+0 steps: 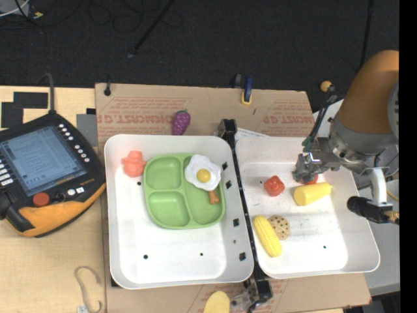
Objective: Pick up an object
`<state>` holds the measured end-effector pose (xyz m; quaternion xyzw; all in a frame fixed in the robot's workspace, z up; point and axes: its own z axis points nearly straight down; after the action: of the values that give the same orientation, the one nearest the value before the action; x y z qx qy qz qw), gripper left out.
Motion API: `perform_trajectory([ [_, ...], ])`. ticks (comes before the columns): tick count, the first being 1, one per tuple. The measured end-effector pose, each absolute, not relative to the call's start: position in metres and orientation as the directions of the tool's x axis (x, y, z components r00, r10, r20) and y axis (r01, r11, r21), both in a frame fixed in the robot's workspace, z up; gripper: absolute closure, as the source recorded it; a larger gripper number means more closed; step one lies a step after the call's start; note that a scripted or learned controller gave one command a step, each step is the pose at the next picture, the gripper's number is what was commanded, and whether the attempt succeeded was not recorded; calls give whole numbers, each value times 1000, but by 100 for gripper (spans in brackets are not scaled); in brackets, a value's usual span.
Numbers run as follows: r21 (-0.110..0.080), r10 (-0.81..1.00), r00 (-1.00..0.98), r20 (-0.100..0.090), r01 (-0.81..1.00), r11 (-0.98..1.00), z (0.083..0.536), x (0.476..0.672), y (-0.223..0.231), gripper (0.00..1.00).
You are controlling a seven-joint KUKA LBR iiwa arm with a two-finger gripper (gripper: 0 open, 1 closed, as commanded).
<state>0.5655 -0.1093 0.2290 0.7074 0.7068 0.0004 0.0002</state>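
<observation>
In the right bin (339,253), my gripper (305,173) hangs low over the upper middle of the floor. A yellow block (312,193) lies just below and right of it. A red toy fruit (274,186) sits a little to its left. A small orange-red bit shows at the gripper's lower edge; I cannot tell what it is. Nearer the front lie a yellow corn cob (267,235) and a speckled cookie (281,225), side by side. The arm's grey body and orange band (371,90) come in from the right.
The left bin (169,259) holds a green divided plate (179,194) with a fried egg toy (203,173) on its upper right edge, and a pink toy (133,163) beside it. Purple grapes (180,121) lie on the cardboard behind. A teach pendant (45,168) sits far left. A yellow object (217,301) lies beyond the front edge.
</observation>
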Motion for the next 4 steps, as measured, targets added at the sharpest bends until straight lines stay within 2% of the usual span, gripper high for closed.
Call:
perform_trajectory([
  [1, -1, 1000, -4, 2, 1000, 4, 237, 582, -55, 100],
  [2, -2, 1000, -3, 1, 1000, 3, 219, 600, -3, 100],
  [3, -1, 1000, 0, 1, 1000, 0, 232, 613, 1, 100],
  [4, -5, 1000, 0, 0, 1000, 0, 222, 599, 11, 100],
])
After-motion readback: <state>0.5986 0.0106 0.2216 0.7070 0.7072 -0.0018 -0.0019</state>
